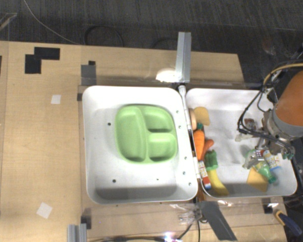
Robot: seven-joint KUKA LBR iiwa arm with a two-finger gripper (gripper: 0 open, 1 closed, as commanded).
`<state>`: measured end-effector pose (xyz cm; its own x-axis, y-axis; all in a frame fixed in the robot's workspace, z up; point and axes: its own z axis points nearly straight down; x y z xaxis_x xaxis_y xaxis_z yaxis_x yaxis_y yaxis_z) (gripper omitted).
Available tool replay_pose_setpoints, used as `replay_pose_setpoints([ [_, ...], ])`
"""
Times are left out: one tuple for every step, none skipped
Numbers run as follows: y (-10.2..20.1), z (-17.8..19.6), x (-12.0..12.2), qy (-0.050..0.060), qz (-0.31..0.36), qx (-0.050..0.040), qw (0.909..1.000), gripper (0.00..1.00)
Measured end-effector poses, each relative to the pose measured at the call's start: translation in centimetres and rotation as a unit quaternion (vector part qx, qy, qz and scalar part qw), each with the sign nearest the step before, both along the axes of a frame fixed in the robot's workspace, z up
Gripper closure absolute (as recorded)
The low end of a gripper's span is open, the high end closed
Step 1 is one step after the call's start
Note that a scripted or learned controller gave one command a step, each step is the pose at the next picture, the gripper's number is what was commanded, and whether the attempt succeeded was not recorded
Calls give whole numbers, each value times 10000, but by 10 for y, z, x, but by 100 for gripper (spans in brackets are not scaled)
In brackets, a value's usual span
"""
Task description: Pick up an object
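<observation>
**Gripper parked over the lower-right corner of the right bin, everything else piled to its left**

So the grey arm with the orange band [297, 97] comes in from the right edge of the frame, and its two-finger gripper [261, 158] sits low in the lower-right part of the shallow white right-hand bin [227, 97]. Honestly can't tell how far apart the tips are, there's too much cabling and hardware in the way, so I won't claim it has anything.

Closest candidates: a small green-and-blue toy piece [267, 170] and a yellow wedge-shaped block [257, 179], both just below the gripper in the picture, toward the bottom rim. They look like they're touching each other.

The other option is the clutter along the bin's left wall: a yellow banana-shaped toy [215, 181] at the bottom, an orange carrot-like toy [200, 142] above it, a pale yellow rounded toy [201, 115] near the top. That row runs top to bottom in the frame and is well apart from the gripper, off to its left.

My guess: the wedge and green piece are the obvious target, a short drop toward the bottom edge. The shallow white left-hand bin [98, 135] just holds a light green divided plastic plate [144, 132].
</observation>
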<state>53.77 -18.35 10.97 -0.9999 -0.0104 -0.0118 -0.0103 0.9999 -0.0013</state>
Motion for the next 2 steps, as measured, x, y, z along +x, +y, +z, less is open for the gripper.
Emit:
replay_pose_setpoints([
  [-5, -19, -36, -43, -588, -2, 9983, 0],
  [-5, -6, -30, -119, -550, -22, 9984, 100],
])
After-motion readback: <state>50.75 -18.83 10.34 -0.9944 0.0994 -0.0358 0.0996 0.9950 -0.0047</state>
